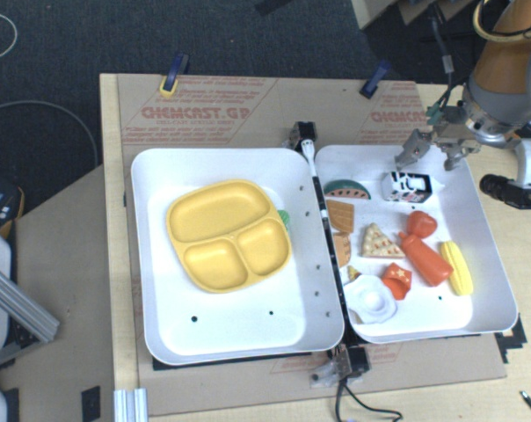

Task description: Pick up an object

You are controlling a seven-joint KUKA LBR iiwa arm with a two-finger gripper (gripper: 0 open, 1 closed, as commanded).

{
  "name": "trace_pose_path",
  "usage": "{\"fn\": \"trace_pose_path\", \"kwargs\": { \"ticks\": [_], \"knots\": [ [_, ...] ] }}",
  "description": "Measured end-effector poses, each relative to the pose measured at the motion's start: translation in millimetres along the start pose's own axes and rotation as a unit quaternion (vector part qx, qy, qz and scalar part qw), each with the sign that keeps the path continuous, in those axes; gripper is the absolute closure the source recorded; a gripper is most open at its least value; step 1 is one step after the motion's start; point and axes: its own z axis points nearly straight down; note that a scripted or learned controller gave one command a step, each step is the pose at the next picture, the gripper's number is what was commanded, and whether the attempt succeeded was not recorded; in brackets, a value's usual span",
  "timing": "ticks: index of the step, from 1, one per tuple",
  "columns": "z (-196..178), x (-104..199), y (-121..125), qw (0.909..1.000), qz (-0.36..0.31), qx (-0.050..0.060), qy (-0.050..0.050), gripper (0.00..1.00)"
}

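My gripper (435, 153) hangs open over the far part of the right bin (490, 236), its two fingers spread with nothing between them. Just below it lies a small black-and-white toy (409, 185), apart from the fingertips. Further toys lie in the same bin: a watermelon slice (346, 189), a toast piece (340, 215), a yellow wedge (380, 243), a red tomato (420, 225), an orange-red sausage (426, 261), a yellow corn cob (459, 267), a strawberry (397, 280) and a white fried egg (372, 302).
The left bin (160, 297) holds a yellow divided plate (229, 234), with a small green thing (284, 220) peeking out at its right edge. A black divider strip (323, 227) runs between the bins. Clamps (171, 76) sit at the board's far edge.
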Motion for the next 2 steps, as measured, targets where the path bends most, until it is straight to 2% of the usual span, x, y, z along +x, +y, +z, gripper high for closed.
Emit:
{"fn": "trace_pose_path", "kwargs": {
  "ticks": [1,2],
  "knots": [
    [-6.4,0.1,2.8,1.0000,-0.001,-0.006,-0.001,0.00],
    [56.8,-0.6,-1.8,1.0000,-0.001,-0.002,0.000,0.00]
  ]
}}
